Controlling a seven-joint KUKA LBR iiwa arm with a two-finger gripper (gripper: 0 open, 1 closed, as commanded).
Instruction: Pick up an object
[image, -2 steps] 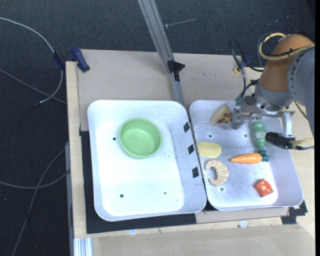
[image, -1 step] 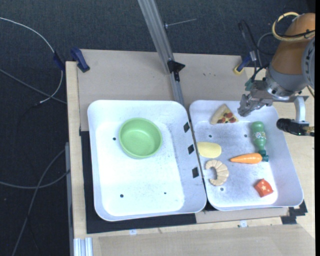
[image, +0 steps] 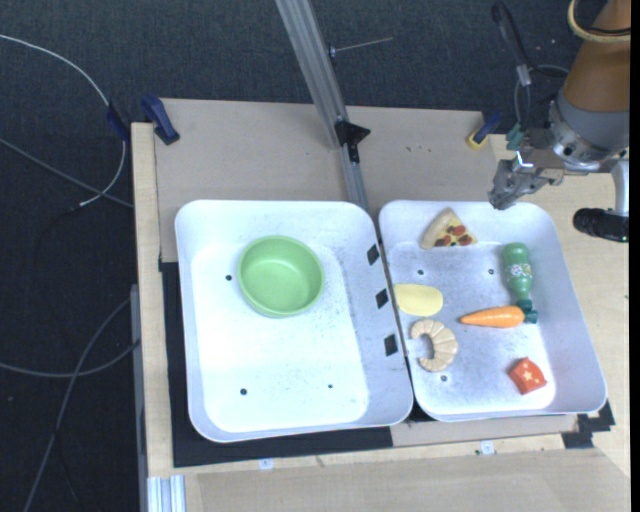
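Gripper (image: 508, 190): upper right of the frame, above the far rim of the right bin; dark and small, pointing down and to the left. Nothing shows between its fingertips. Whether it is apart or together cannot be told at this size.
Arm (image: 598, 80): grey, with an orange band above the wrist, entering from the upper right corner; cables run beside the wrist.
Right bin (image: 575, 330): shallow, white, right half of the frame; holds all six small items below.
Pizza slice (image: 447, 230): toy wedge near the bin's far edge, the item nearest the gripper, lying below and to its left.
Green bottle (image: 517, 268): lies lengthwise toward the bin's right side, below the gripper.
Carrot (image: 492, 318): orange, lying crosswise just under the green bottle, its green end near the bottle's base.
Yellow piece (image: 417, 298): oval, pale yellow, at the bin's left side.
Shrimp (image: 435, 343): curled, tan, directly below the yellow piece.
Red piece (image: 527, 375): small, red-orange, in the near right part of the bin.
Left bin (image: 210, 390): white, beside the right bin, their rims touching at mid-frame.
Green bowl (image: 281, 275): upright, in the left bin's upper middle.
Bench (image: 250, 150): tan board under both bins.
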